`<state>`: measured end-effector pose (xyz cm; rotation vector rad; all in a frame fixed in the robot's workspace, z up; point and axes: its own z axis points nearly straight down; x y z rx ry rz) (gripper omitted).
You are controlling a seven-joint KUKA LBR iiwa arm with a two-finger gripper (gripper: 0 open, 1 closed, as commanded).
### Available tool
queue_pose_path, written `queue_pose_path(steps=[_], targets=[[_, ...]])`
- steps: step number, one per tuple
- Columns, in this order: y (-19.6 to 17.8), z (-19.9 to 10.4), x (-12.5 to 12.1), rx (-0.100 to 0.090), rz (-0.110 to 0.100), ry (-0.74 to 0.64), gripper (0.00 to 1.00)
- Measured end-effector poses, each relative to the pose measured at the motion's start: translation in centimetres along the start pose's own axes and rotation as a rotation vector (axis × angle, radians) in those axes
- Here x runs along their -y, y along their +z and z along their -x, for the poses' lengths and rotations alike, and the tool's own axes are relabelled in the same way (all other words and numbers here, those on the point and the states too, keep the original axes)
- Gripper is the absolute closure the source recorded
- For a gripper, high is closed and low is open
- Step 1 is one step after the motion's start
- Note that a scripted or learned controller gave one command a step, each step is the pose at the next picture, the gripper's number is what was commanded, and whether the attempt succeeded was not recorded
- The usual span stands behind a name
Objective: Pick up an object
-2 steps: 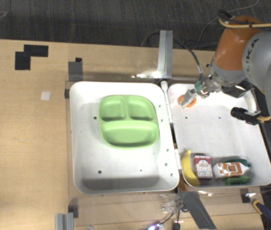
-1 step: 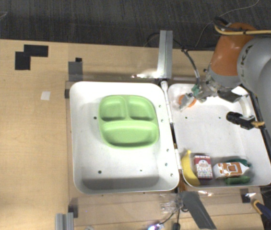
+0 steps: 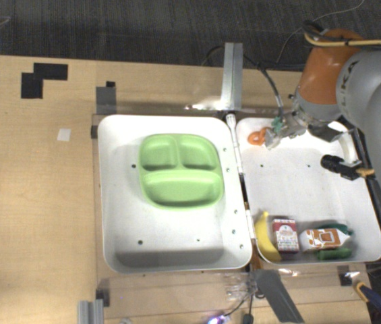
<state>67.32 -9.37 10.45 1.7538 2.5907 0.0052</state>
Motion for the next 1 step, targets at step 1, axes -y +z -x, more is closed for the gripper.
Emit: queue_pose_path(steps=[1], targets=[[-5.32, 1.30, 0.73, -0.005, -0.004, 0.190, 1.00]])
